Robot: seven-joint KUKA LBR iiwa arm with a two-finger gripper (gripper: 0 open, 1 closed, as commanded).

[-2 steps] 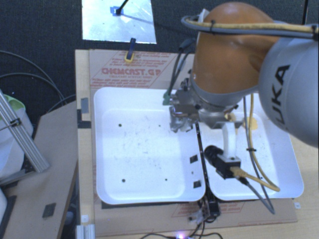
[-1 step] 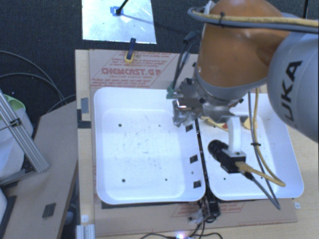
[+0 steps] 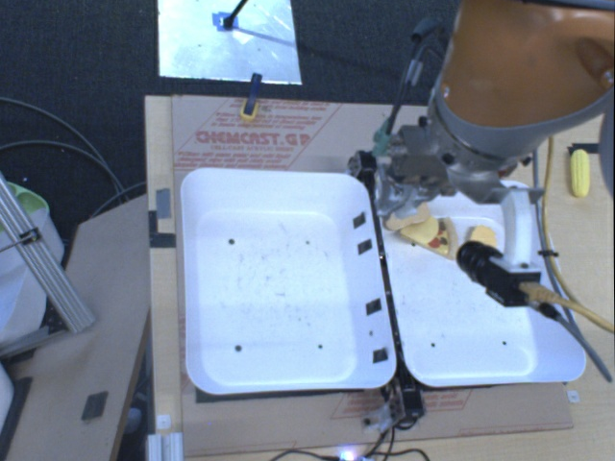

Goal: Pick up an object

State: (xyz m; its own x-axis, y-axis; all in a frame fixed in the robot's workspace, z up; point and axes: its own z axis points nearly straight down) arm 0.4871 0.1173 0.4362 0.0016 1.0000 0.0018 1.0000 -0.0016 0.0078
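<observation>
Hand (image 3: 402, 200) hangs low at the right bin's (image 3: 480, 353) far left corner; its grip I cannot tell. Pale yellow pieces (image 3: 423, 230) lie just beside it, toward the bin's middle.

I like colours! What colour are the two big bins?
White bins, seen in the camera view.

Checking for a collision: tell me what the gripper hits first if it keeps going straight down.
Most likely the pale yellow pieces in the right bin, right beneath the gripper. Depth is unclear from this slanted view.
</observation>
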